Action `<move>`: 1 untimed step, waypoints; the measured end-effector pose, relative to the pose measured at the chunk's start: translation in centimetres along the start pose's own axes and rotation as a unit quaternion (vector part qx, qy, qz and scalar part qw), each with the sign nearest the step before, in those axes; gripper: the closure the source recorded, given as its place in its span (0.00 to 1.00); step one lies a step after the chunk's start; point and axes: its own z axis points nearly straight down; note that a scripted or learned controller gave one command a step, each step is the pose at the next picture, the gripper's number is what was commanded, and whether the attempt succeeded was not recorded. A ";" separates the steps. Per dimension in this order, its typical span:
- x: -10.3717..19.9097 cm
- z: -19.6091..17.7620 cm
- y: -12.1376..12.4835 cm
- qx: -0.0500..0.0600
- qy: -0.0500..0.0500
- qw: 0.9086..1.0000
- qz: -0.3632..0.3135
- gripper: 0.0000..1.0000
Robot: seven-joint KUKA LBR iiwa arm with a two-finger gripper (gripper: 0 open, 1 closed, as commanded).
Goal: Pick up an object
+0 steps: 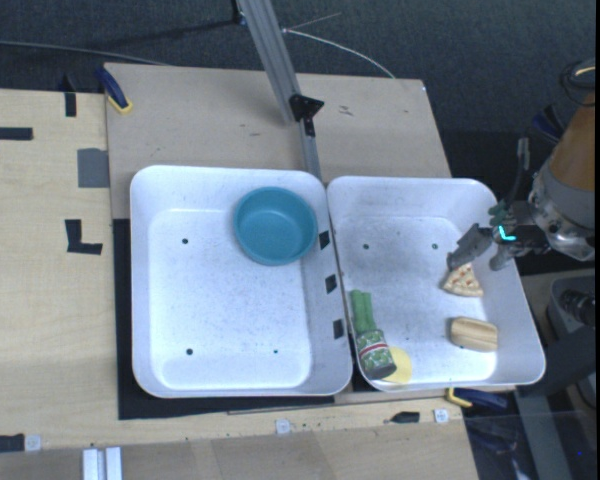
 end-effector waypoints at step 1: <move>0.0 0.0 0.0 -0.001 0.000 1.000 0.000 0.00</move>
